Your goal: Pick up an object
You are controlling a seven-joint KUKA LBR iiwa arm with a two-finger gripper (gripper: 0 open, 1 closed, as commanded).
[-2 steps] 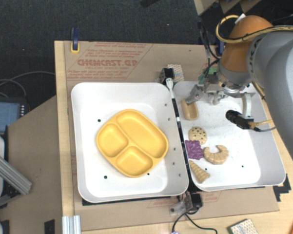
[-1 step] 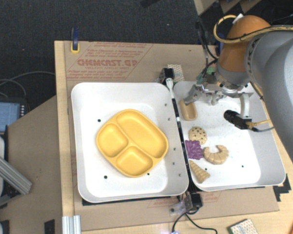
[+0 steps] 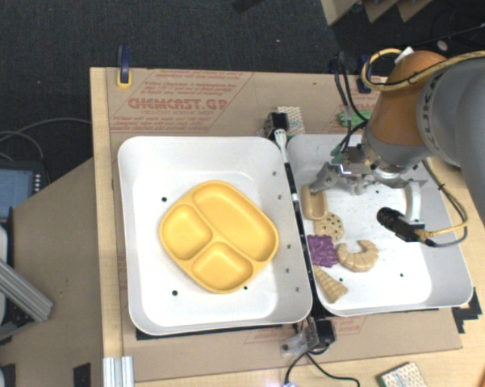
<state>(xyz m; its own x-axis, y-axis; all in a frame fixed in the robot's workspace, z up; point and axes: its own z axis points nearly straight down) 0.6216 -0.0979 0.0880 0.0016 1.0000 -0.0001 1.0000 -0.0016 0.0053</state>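
Two shallow white bins are sitting side by side on the bench, and the arm is reaching in over the right one from the right, its orange band above the wrist. The left bin is holding the largest item, a yellow divided plate lying flat near its middle, well apart from the arm. The right bin is holding the small pieces, bunched along its left wall: a tan block at the top, a speckled cookie just below it, a purple piece touching the wall, a croissant beside that, and a cone-like wedge lowest. The gripper is hanging over the upper part of this bin, near the tan block, so that piece is probably the target. Whether it is spread or clamped I cannot tell, since the wrist is covering it; nothing is visibly held. Crowding against the wall is likely making any grasp awkward.
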